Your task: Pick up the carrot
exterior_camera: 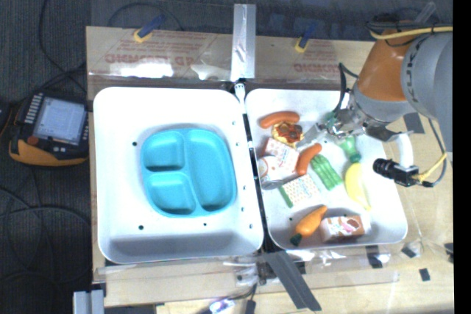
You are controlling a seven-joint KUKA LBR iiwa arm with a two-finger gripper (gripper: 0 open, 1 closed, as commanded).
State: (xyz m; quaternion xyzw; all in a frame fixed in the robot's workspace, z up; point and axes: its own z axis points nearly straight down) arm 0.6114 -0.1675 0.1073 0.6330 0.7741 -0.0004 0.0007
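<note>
**Tool hovering at the right bin's upper edge, carrots lying free**

The tool (pixel 340 125) is hanging low over the upper right part of the right bin (pixel 390 228), reaching in from the grey arm (pixel 427 77) with its orange band (pixel 383 73). Whether the tool is spread or pressed together cannot be told from this slanted view; nothing is showing in its grip. Just beside it, a small green item (pixel 350 148) is lying on the bin floor, with a yellow banana (pixel 357 184) just below that. A carrot (pixel 308 158) is resting at a slant near the bin's middle, touching a white packet (pixel 276 158) and sitting beside a green pod (pixel 325 171). A second carrot (pixel 310 220) is lying near the lower edge, next to a small carton (pixel 343 226). A sausage (pixel 280 118) is sitting by the upper left corner of that bin. The left bin (pixel 118 232) is holding a blue divided tray (pixel 188 169). Both bins are sitting side by side on the tabletop (pixel 103 48).
</note>
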